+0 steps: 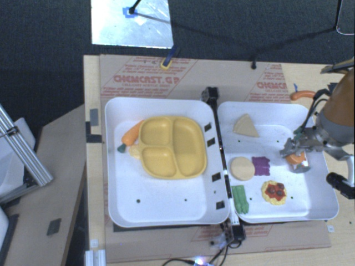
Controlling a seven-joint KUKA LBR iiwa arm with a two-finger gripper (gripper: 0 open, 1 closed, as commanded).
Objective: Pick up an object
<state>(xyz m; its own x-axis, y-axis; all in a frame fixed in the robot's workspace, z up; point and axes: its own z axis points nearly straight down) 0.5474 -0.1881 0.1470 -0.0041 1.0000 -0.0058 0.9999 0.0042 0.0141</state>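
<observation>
My gripper [295,155] is low over the right side of the right bin [319,204], reaching in from the right. A small orange object [298,158] lies right at its tip, partly hidden by the metal. Elsewhere in this bin lie a tan wedge [245,126], a round tan disc [242,168], a purple piece [260,164], a green strip [239,198] and a yellow round with a red top [275,192].
The left bin [127,204] holds a yellow divided plate [169,147] with a carrot [131,133] against its left side. A black divider [219,148] runs between the bins. An orange tool [302,95] lies on the cardboard behind the right bin.
</observation>
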